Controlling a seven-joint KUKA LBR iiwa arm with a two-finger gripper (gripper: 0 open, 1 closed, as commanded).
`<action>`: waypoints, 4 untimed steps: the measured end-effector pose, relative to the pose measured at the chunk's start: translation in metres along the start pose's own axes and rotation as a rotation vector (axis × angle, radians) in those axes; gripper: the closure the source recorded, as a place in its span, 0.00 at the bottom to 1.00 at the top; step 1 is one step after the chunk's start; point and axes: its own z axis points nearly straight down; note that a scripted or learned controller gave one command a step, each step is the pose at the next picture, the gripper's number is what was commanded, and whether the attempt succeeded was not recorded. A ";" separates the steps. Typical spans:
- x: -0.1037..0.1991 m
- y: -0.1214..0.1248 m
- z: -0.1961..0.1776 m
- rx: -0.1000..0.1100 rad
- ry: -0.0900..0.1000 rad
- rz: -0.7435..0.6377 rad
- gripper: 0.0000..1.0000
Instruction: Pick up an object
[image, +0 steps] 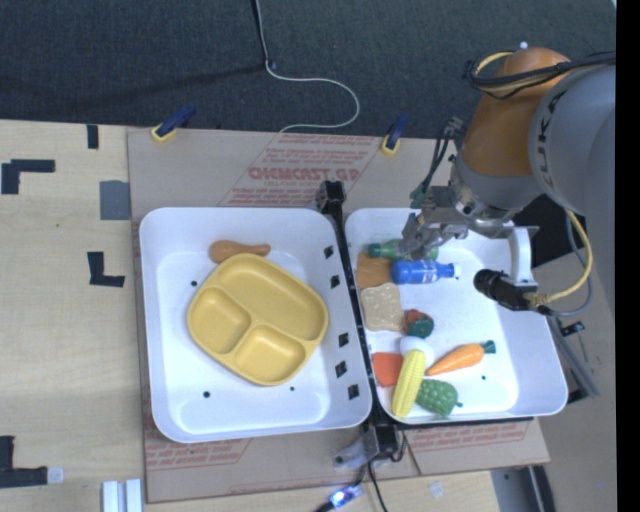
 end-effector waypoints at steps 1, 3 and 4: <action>0.048 0.002 0.006 0.002 -0.001 0.000 1.00; 0.126 0.033 0.004 -0.001 -0.001 0.002 1.00; 0.138 0.026 0.000 0.001 -0.003 0.004 1.00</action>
